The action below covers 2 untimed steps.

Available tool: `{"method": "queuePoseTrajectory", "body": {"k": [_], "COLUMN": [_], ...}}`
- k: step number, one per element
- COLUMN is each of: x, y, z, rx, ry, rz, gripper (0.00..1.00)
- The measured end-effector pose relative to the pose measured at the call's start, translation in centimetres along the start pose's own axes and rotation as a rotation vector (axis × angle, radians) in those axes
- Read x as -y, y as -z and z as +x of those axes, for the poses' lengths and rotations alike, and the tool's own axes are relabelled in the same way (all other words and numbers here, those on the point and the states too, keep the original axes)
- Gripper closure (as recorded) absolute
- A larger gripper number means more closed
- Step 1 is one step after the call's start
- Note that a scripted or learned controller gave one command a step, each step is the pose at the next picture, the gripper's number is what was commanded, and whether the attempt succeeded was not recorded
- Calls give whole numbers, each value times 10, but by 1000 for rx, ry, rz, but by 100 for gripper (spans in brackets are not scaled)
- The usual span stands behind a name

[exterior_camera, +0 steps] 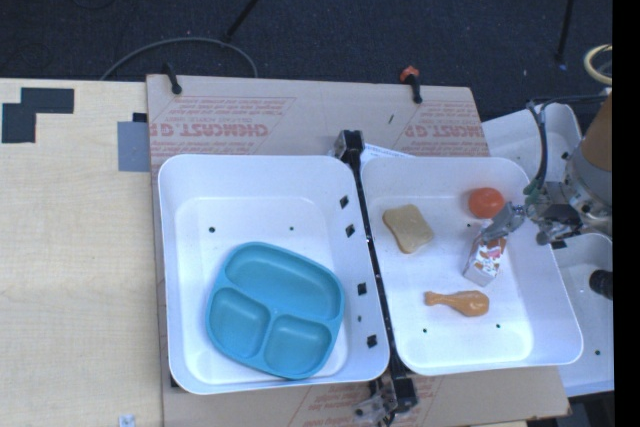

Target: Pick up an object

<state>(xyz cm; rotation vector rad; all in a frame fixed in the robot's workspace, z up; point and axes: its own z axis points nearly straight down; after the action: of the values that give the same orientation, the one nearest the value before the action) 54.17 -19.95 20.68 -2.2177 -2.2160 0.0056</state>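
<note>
Grey gripper (522,215) sits at the carton's (486,257) top end, fingers spread either side; you'll find the carton's long axis slanting down-left from it, below the orange ball (486,202).

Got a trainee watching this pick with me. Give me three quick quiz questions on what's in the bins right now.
1. True or false: the blue divided plate lies in the right bin.
2. Which item lies nearest the gripper: A) tan sponge B) small carton C) toy drumstick?
3. What round item sits near the right bin's far edge?

Key: 1. false, it lies in the left bin. 2. B. 3. the orange ball.
</note>
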Motion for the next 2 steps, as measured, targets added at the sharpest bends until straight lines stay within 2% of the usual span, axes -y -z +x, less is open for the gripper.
{"method": "queuePoseTrajectory", "body": {"k": [1, 2], "x": [-8, -1], "y": [-56, -102], "z": [-2, -3], "rx": [-1, -1], "ry": [0, 0], "rz": [1, 1], "gripper": [0, 0]}}
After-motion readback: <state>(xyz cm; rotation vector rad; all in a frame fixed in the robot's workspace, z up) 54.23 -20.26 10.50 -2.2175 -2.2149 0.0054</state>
